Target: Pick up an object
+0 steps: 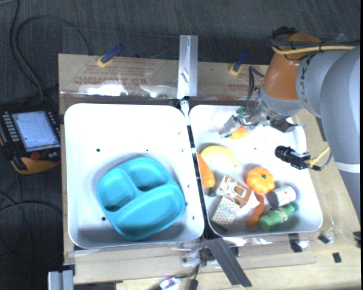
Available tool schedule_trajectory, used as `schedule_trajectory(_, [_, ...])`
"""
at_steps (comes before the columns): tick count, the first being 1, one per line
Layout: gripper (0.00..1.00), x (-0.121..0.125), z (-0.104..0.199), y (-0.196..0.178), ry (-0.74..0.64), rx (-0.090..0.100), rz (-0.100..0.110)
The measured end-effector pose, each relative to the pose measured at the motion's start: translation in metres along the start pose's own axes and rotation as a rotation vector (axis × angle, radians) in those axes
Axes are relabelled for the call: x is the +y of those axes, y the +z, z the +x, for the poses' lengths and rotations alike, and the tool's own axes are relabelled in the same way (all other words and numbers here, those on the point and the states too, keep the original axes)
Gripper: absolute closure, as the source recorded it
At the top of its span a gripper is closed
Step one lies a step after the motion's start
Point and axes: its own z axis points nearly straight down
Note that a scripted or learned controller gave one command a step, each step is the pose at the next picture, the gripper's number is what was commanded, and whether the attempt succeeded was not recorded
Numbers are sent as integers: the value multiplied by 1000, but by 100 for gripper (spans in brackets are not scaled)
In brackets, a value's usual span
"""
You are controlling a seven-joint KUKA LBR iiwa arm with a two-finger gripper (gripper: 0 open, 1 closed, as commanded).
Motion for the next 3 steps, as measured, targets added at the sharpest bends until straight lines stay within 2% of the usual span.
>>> schedule_trajectory(1, [100,-64,78,-77,75,26,51])
schedule_trajectory(2, [0,-64,78,-77,75,26,51])
schedule_trajectory(3, [0,-55,22,-7,309,20,56])
